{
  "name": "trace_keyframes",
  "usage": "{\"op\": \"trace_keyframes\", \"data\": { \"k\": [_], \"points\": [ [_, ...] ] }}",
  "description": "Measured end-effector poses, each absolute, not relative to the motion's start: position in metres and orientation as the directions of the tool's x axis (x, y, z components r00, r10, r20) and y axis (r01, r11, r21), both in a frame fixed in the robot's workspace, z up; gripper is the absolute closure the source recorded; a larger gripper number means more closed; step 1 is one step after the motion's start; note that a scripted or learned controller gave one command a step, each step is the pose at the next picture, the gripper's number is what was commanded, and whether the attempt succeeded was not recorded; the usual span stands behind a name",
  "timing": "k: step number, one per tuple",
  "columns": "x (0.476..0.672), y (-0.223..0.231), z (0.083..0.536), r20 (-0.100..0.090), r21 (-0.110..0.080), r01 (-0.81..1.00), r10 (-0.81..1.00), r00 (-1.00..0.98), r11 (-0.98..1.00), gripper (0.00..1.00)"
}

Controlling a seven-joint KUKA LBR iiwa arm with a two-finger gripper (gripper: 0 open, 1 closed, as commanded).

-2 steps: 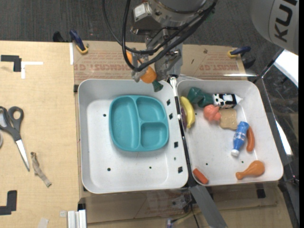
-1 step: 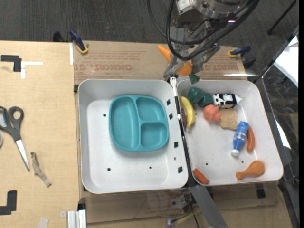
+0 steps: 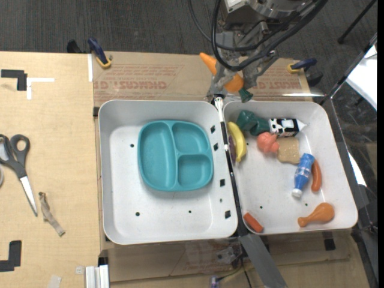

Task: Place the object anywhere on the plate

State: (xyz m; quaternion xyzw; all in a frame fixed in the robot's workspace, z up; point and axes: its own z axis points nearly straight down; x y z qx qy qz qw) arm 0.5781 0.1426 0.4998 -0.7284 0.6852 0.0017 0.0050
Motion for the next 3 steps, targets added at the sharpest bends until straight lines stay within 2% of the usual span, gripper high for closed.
{"op": "trace_keyframes", "data": {
  "k": [1,2,3],
  "points": [
    [0.535,0.105,0.491,-0.004,0.0,-0.902,-0.902,0.432,-0.432,1.0],
    [0.579,0.149,0.49,-0.005,-0.002,-0.83,-0.83,0.557,-0.557,1.0],
    [0.529,0.063,0.491,-0.004,0.0,-0.855,-0.855,0.518,-0.518,1.0]
  ]
}}
